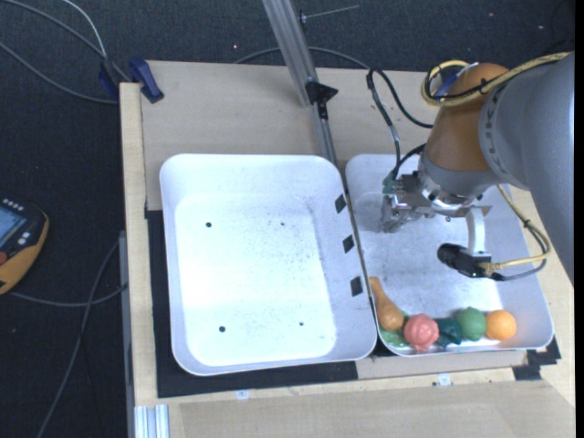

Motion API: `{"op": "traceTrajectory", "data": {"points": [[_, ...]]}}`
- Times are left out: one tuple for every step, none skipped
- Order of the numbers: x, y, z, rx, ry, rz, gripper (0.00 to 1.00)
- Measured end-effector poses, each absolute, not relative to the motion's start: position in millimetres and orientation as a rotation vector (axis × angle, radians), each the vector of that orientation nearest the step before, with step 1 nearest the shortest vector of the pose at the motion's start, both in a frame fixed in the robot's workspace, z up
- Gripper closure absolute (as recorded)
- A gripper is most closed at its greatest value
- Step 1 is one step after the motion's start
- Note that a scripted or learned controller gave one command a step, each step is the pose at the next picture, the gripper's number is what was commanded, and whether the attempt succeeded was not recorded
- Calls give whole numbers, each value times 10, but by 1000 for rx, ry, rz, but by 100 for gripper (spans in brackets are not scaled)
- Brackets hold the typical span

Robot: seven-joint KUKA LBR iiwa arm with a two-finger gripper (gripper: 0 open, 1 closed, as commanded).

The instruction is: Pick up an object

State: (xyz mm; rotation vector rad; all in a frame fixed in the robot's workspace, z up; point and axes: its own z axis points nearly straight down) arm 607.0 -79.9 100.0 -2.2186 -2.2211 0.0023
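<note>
Several small objects lie bunched along the near edge of the right bin (525, 272): an orange carrot-shaped piece (384, 305) leaning against the bin's left wall, a pink round object (421, 330) just beside it, a small blue piece (449, 332) tucked next to that, then a green ball (472, 322) and an orange ball (501, 324) toward the bin's near right corner. They sit close together in a row, some touching (exactly which ones touch is hard to make out).

Up the bin from them, well apart from the row, the gripper (398, 213) hangs over the far part of the bin's speckled floor. Nothing shows between its fingers, and whether they are spread or closed I cannot tell from this slant. Above it comes the orange band (461, 126) of the wrist and the grey arm (538, 117), which enters from the right. A black fitting (464, 260) with a yellowish cable hangs below the wrist, over the middle of the bin.

To the left stands the left bin (173, 199), its floor dotted with dark specks. Three black clips (348, 243) sit along the seam between the two bins. Both rest on a pale wooden bench (219, 99), crossed at the back by a slanting metal rail (287, 35). Off the bench to the left, on the dark floor, lie grey cables (64, 16) and a handheld pendant (18, 240) with an orange rim.
</note>
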Motion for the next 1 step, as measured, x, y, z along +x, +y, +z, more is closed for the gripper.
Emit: {"op": "traceTrajectory", "data": {"points": [[5902,-1049,1330,-2225,-2221,-2,100]]}}
